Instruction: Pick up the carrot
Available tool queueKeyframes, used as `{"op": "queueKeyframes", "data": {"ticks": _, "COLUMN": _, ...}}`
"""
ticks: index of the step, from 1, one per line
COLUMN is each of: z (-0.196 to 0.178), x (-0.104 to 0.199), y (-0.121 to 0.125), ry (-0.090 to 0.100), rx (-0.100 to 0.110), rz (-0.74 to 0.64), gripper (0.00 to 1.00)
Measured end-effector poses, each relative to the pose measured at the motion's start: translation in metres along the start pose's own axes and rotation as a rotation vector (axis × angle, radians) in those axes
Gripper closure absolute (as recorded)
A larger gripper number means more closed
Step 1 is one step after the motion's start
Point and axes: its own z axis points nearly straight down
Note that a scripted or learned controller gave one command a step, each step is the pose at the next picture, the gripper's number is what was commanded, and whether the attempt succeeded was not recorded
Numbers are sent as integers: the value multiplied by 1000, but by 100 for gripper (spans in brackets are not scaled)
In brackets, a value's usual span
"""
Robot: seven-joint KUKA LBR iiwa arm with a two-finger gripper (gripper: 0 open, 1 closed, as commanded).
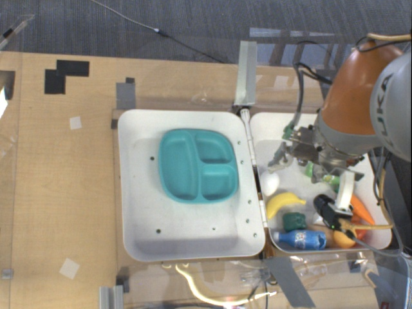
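The carrot [361, 208] lies in the right bin [270, 124] near its right wall. Its orange body points toward the front right, and green leaves [324, 174] show at its upper left end. The arm's wrist partly covers it. My gripper [279, 158] hangs over the middle of the right bin, to the left of the carrot and above a white egg-like object [270, 184]. Nothing shows between it and the carrot.
The right bin also holds a banana [284, 203], a dark green object [295, 221], a blue bottle [301, 239] and a small orange-yellow item [344, 238] along the front. A teal divided plate [197, 164] lies in the left bin [138, 237].
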Motion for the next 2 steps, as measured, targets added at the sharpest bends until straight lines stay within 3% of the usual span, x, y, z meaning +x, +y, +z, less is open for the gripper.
{"op": "queueKeyframes", "data": {"ticks": 2, "z": 0, "x": 0, "y": 0, "ry": 0, "rx": 0, "rz": 0, "gripper": 0}}
